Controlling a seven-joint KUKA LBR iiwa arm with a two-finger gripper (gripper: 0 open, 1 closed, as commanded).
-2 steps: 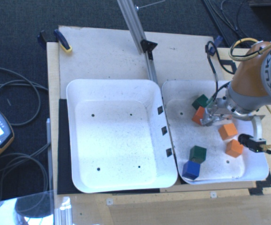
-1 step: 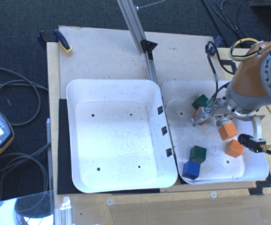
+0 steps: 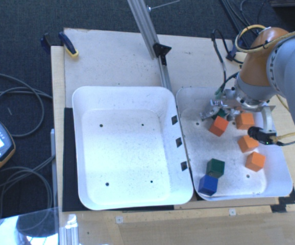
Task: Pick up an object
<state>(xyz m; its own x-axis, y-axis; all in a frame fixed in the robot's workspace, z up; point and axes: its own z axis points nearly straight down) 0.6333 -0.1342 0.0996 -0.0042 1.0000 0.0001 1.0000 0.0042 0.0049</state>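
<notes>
My gripper (image 3: 216, 110) hangs over the upper part of the right bin (image 3: 275, 180), below the grey arm with its orange band. A red-orange block (image 3: 219, 125) lies tilted directly under and against the gripper's tip; whether it is held is unclear. Three more orange blocks are nearby: one (image 3: 245, 120) just to the right, one (image 3: 248, 143) lower down, and one (image 3: 255, 161) nearer the bin's right side. A green block (image 3: 215, 167) and a blue block (image 3: 207, 185) sit touching each other near the bin's front left corner.
The left bin (image 3: 86, 101) lies beside the right one, sharing a raised rim. A slanted metal rail (image 3: 146, 24) runs down to the bins' junction. Cables hang around the arm's wrist (image 3: 265, 134). A yellow-blue clamp (image 3: 68, 44) sits at the bench's far left corner.
</notes>
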